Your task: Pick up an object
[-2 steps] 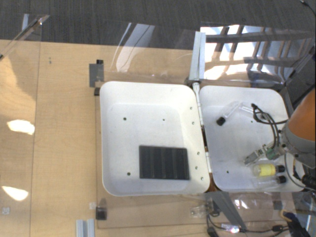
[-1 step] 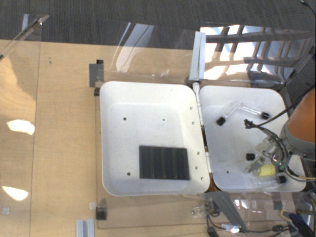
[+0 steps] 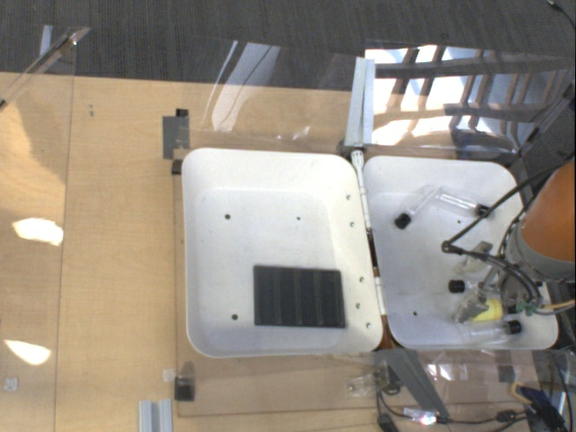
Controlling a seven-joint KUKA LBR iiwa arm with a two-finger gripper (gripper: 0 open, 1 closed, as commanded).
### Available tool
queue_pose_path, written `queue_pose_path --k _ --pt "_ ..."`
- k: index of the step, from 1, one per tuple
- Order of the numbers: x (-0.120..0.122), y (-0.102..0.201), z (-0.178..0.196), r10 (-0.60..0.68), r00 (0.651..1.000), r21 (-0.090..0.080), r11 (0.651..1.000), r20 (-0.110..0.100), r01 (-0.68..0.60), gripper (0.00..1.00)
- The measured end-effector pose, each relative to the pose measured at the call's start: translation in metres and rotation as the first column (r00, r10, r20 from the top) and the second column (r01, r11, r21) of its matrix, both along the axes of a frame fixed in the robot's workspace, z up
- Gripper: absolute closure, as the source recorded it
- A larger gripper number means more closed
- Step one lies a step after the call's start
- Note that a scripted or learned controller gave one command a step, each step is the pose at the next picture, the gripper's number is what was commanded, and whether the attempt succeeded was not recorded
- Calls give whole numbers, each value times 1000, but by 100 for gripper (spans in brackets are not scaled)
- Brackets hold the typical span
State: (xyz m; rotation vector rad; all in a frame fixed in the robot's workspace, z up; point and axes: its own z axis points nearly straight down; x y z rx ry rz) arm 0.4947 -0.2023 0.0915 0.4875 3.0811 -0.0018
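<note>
Nearest, the end effector [image 3: 482, 301] hangs low over the near end of the right bin [image 3: 407, 273], amid its own cabling. Whether it is spread or pressed together I cannot tell, and no object shows in its grip. I judge the step to be the reach: down in the bin, nothing yet lifted.

Level with it in the left bin [image 3: 261, 223] lies a flat black ribbed pad [image 3: 299, 297], near that bin's front wall, well apart from the end effector and across the two touching rims.

Farther back in the right bin lies a clear tube [image 3: 430, 203] with a dark cap, on its side and aslant. It is the likeliest target, being in the same bin. Taking it calls for a move toward the far end and a grip across its length; it looks slick and may roll.

The arm [image 3: 549, 223] leans in over the bin's right edge. Around the bins the worktop [image 3: 90, 241] is bare wood.
</note>
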Motion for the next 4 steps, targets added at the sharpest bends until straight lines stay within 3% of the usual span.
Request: queue_pose_path --k 1,2,3,4 --pt "0 -2 0 507 862 -10 862 -4 -507 0" --pt "5 -2 14 504 864 -20 863 8 -504 100" --pt "24 -3 67 771 636 -4 636 -15 -772 100" --pt "28 -3 156 976 218 -5 218 -20 -976 100"
